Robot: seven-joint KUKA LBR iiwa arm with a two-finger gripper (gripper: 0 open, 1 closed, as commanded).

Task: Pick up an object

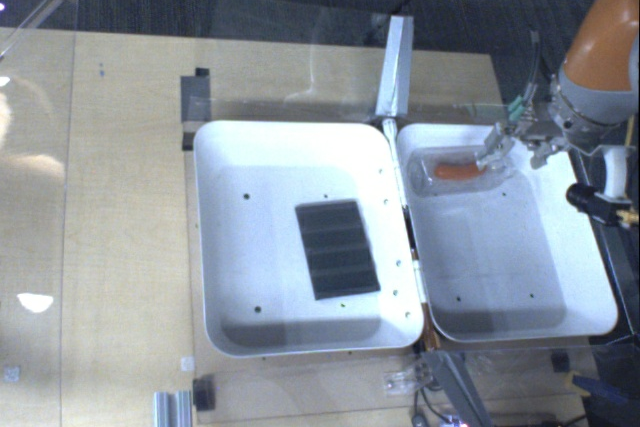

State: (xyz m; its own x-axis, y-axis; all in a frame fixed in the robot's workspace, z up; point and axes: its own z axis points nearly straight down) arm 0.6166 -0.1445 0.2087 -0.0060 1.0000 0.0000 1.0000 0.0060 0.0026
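Orange-red, elongated object (458,172) lying crosswise in the far part of the right bin (520,315), sealed or wrapped in a clear, glossy cover that blurs its outline and catches pale glare. Exact kind hard to make out through that wrap. Hand (497,147) hanging just over the object's right end, near the bin's far rim; thin metal fingers merged with the shiny wrap, so cannot tell whether spread or closed, nor whether touching the object. Orange band (603,30) and grey wrist cut off by the picture's right side. In the left bin (230,315), a dark ribbed rectangular pad (337,248) lying flat near the middle, slightly turned. Both bins side by side on the pale wooden desk (100,215).
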